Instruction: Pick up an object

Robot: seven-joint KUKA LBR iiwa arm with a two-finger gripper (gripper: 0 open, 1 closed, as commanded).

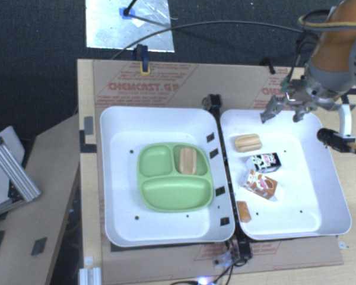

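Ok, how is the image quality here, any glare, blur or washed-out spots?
Camera view: soft overall focus; the shiny sheet at top glares, the white bins are bright but keep their edges, the hand looks slightly smeared, and print on the small packets is too blurred to read.

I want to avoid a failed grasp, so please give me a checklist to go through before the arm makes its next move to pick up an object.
1. End effector carries nothing: ok, the fingers are spread with nothing between them.
2. Objects available in the right bin: ok, a bread roll, a dark packet, an orange-white packet and a small brown piece.
3. Bread roll lies apart from the others: ok.
4. Two packets apart: cannot tell, they lie very close.
5. End effector above a target: not ok, it hangs over the bin's far rim.
6. Brown piece clear of the wall: not ok, it lies against the inner wall.
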